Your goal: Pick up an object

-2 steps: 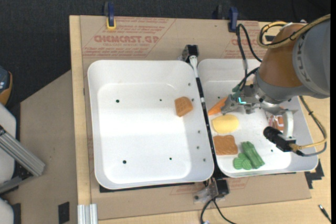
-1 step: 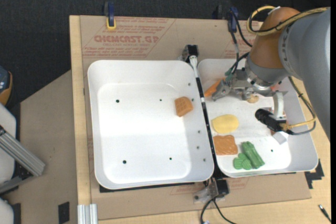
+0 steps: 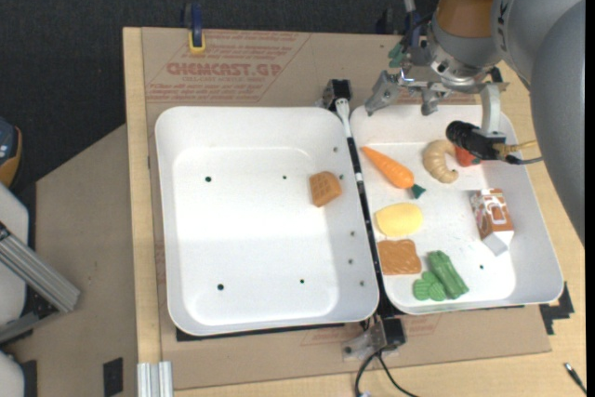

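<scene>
My gripper (image 3: 406,98): hung at the upper right of the frame, over the far rim of the right bin (image 3: 535,279); my jaws looked spread and held nothing, I think, though the view there was poor.
Nearest thing: the carrot (image 3: 389,166), lying aslant just below me, near the divider.
Doing it well: I judged I should drop straight over the carrot's middle and close across its narrow width, clear of the croissant (image 3: 439,161).
Right bin count: one carrot, one croissant, one yellow potato (image 3: 398,219), one toast slice (image 3: 399,257), one green vegetable (image 3: 440,277), one small carton (image 3: 491,217).
Left bin (image 3: 186,293) count: one brown biscuit (image 3: 324,189).
</scene>
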You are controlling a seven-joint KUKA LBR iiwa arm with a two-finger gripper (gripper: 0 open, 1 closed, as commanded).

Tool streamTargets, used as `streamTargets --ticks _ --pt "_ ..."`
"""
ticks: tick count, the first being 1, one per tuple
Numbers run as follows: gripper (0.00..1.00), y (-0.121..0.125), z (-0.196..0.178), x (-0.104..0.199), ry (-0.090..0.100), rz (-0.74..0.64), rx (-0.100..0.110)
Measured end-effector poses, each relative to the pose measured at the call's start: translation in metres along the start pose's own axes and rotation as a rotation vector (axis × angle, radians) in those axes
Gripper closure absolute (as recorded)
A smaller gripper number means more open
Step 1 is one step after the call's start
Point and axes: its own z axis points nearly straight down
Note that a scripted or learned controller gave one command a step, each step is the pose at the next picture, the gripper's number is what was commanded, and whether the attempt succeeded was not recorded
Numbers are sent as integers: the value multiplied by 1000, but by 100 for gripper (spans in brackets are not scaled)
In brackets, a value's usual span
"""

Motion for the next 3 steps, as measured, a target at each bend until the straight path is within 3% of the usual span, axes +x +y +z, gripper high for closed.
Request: streamTargets --ticks 1,2,3 --pt "100 -4 -3 -4 -3 5 12" --pt "100 0 -140 68 2 -2 -2" --pt "100 1 -277 99 2 1 -4"
